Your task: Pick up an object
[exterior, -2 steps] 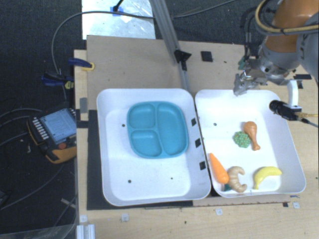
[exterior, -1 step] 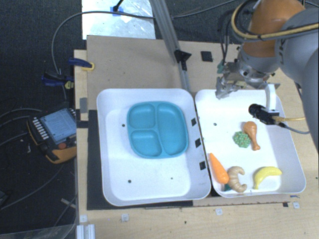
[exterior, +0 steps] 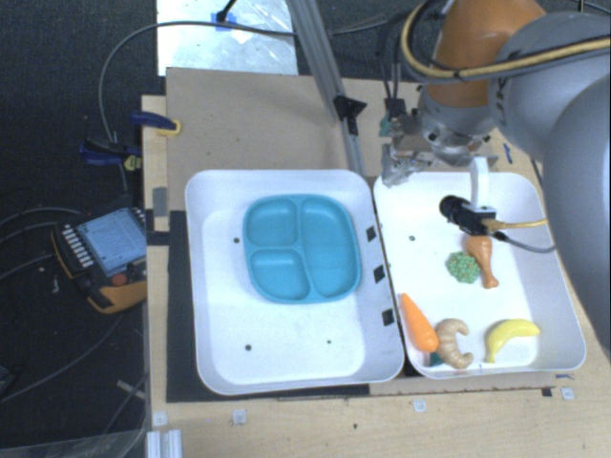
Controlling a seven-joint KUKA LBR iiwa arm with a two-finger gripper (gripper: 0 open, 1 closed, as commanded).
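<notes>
My gripper hangs over the far left corner of the right bin, above the bare bin floor, with nothing seen in it. Toy foods lie in that bin toward its near half. A brown chicken drumstick lies beside a green broccoli floret. An orange carrot, a tan curled pastry and a yellow banana lie along the front wall. All of them are well apart from the gripper.
The left bin holds a blue divided plate. A slanted metal pole crosses behind the bins close to the gripper. A handheld device and clamps lie off the bench to the left.
</notes>
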